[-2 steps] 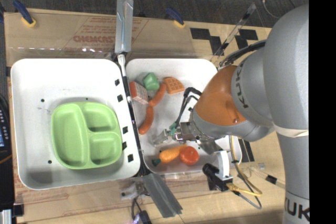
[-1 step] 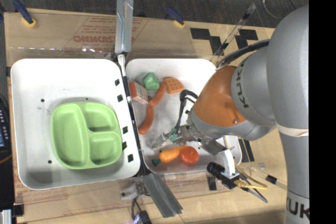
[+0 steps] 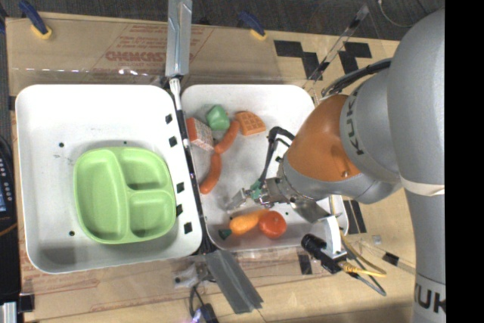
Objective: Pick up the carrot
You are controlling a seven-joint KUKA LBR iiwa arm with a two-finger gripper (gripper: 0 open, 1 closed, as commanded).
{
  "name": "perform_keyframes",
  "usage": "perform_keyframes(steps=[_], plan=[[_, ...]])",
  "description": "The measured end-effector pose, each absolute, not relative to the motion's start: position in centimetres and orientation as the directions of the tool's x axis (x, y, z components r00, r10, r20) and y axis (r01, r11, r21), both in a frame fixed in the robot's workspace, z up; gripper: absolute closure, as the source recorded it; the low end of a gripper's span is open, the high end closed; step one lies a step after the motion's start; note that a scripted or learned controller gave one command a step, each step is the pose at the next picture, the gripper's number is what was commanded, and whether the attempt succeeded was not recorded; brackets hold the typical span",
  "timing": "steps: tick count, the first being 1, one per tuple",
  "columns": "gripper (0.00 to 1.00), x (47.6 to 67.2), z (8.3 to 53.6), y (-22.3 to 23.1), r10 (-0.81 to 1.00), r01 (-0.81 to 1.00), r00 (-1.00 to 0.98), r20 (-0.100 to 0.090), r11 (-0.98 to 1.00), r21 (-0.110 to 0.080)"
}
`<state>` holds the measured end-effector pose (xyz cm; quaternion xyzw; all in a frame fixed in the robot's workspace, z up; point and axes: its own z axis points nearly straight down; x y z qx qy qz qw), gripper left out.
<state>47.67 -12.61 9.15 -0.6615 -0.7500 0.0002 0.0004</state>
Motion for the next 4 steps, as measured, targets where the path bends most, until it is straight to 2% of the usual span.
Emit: perform_keyframes(steps=[1, 2, 3, 4], plan=[[0.00, 47.6, 9.0, -9.5, 0.969, 0.969, -0.248, 0.004, 0.248, -0.005], [0.00, 47.7, 9.2, -13.5, 0.999, 0.999, -0.053, 0.000, 0.053, 0.000], [0.00, 47.6, 9.1, -11.0, 0.995, 0.995, -0.095, 0.003, 0.095, -0.004], [0.00, 47.6, 9.1, -11.3, 0.963, 0.963, -0.270, 0.005, 0.270, -0.005]])
